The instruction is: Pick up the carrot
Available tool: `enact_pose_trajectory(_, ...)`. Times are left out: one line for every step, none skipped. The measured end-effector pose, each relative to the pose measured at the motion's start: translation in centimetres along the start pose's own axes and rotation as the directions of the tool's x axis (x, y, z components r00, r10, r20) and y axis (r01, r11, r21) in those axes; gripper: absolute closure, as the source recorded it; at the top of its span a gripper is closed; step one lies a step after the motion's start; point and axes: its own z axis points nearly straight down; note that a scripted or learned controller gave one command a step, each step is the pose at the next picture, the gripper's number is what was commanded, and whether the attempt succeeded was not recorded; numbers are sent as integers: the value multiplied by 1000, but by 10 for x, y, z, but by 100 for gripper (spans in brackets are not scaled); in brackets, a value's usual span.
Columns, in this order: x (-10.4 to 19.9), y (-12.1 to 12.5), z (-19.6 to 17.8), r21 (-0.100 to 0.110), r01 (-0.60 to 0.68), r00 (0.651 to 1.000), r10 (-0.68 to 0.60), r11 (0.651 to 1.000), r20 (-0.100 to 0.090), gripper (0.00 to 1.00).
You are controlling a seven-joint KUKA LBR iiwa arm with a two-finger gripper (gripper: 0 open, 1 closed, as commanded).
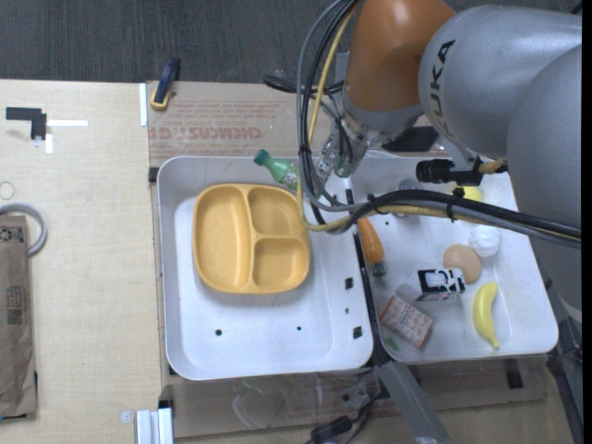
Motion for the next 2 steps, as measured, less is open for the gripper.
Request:
enact_pose_trajectory(0, 0, -1, -1, 0, 1000, 0, 1000, 1, 0)
enact_pose_trajectory(5, -71, -1, -1, 88, 996, -88, 996, 2, 0)
